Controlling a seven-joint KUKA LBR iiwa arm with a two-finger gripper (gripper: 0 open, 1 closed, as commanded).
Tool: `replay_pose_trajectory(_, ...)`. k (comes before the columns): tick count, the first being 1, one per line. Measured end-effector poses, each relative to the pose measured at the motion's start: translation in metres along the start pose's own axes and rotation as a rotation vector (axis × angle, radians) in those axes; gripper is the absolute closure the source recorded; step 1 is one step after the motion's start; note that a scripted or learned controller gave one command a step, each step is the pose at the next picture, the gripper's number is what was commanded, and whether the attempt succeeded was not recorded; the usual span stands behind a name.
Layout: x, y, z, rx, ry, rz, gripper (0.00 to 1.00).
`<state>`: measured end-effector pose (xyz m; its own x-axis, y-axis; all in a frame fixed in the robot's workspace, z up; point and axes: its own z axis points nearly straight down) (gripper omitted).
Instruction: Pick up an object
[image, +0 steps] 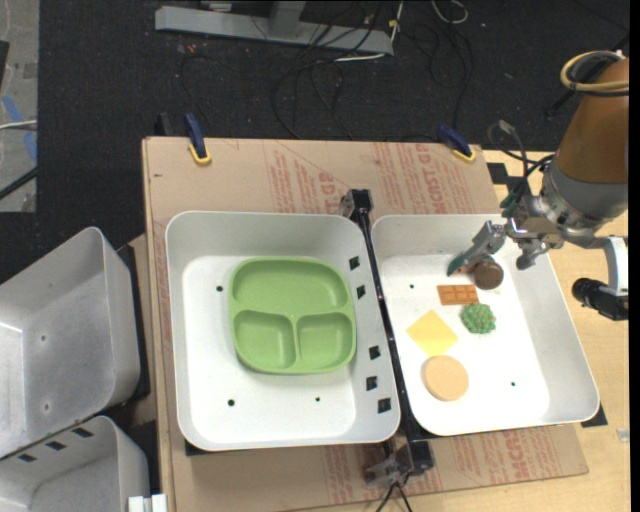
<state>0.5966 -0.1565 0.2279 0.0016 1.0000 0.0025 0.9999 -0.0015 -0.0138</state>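
Camera view: looking down at a slant on the bench (260, 180) and its two bins.
Claw (478, 256): hanging low at the far edge of the right bin (560, 330), fingers pointing toward the bin's middle; how wide they are standing I cannot tell.
Round brown object (488, 275): lying right beside the claw tips, seemingly the target, likely why the arm is reaching this far.
Brown waffle piece (457, 294): lying just nearer the front.
Green broccoli-like piece (478, 319): sitting beside it.
Yellow slice (432, 331) and tan disc (445, 378): lying toward the front edge, apart enough for separate grasps.
Left bin (200, 300): carrying a green divided plate (293, 316) at its centre.
Progress: nothing is being lifted yet, by my judgement.
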Motion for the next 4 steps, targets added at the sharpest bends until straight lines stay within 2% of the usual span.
replay_pose_trajectory(1,0.0,0.003,-0.008,-0.014,-0.003,-0.003,0.0)
replay_pose_trajectory(2,0.003,0.013,0.041,-0.011,-0.003,-0.006,0.0)
replay_pose_trajectory(4,-0.001,0.005,0.138,-0.012,-0.003,0.0,0.0)
